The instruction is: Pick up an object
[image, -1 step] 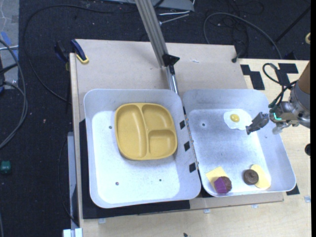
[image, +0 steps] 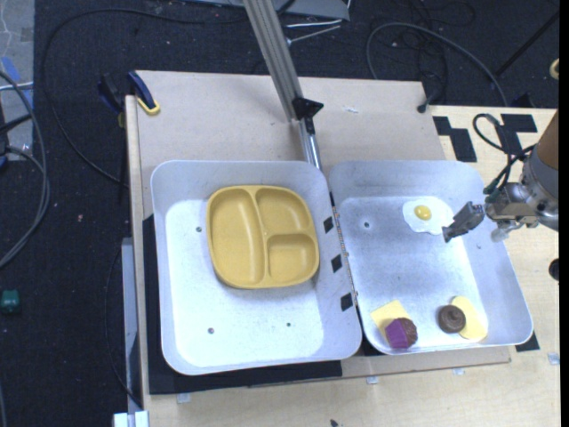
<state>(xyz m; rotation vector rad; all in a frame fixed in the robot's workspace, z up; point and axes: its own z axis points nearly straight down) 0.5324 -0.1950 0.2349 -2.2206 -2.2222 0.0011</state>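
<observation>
Over the right bin, the gripper hovers beside the fried egg (grip state indeterminable). Approach step, apparently; next: centre over egg, descend.

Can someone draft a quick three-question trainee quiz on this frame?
1. True or false: the yellow plastic divided plate lies in the left white bin.
2. Which item lies nearest the gripper? A) white-and-yellow toy fried egg B) small purple round toy C) brown round toy
3. Fill in: the plate has ___ compartments.

Key: 1 true; 2 A; 3 three. All three toys lie in the right white bin.
</observation>
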